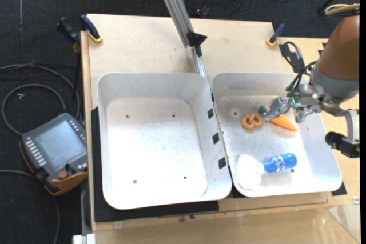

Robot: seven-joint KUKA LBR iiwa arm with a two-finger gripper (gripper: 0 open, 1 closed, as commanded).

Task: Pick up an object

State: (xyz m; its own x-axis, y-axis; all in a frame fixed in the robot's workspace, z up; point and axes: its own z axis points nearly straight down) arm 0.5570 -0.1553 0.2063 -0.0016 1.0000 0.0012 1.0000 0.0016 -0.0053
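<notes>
Item: worktop (148, 37), tan board carrying two shallow white bins.
Left bin (114, 88): bare floor, a few dark specks.
Right bin (251, 82), right of centre in the frame: holds a pretzel-shaped brown piece (251, 121), an orange carrot-like piece (284, 123) just beside it, a blue bottle (279, 162) lower down and a white crumpled lump (249, 172) touching the bottle's left end.
Arm: enters from the right edge; gripper (278, 108) sits low over the carrot-like piece, just above and left of its thick end.
Jaws: whether open or closed cannot be told, and nothing is seen held.
Risk, as judged: the pretzel piece lies close enough that closing jaws could nudge it or catch both; the tapered carrot shape could squirt sideways from an off-centre pinch.
</notes>
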